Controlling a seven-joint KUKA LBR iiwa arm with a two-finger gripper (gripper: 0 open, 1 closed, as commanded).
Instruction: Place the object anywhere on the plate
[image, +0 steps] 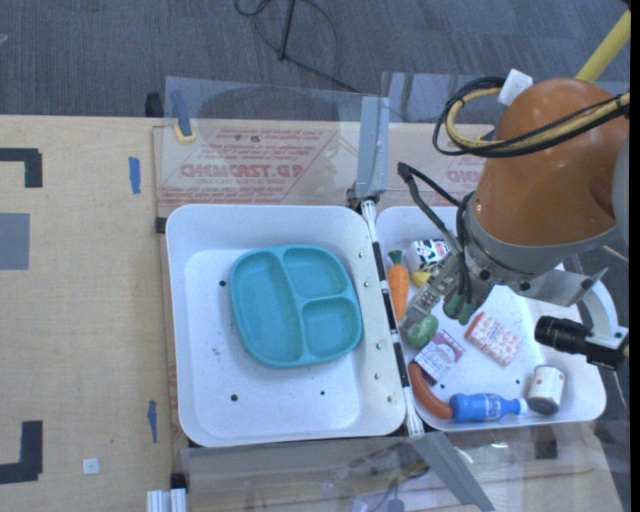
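Picking stage: the hand (437, 296), its grip state impossible to tell, hangs over the right bin's (590, 395) clutter near the carrot (398, 290); next it must secure one item and carry it to the teal plate (295, 304).

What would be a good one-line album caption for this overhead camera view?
Grey-and-orange robot arm's gripper poised above the toy-filled right white bin, beside the teal three-compartment plate in the left bin.

The teal divided plate (296, 304) looks like smooth plastic. The white bins (200, 250) look matt plastic with tiny specks. The bench top (80, 300) is pale, dull wood.
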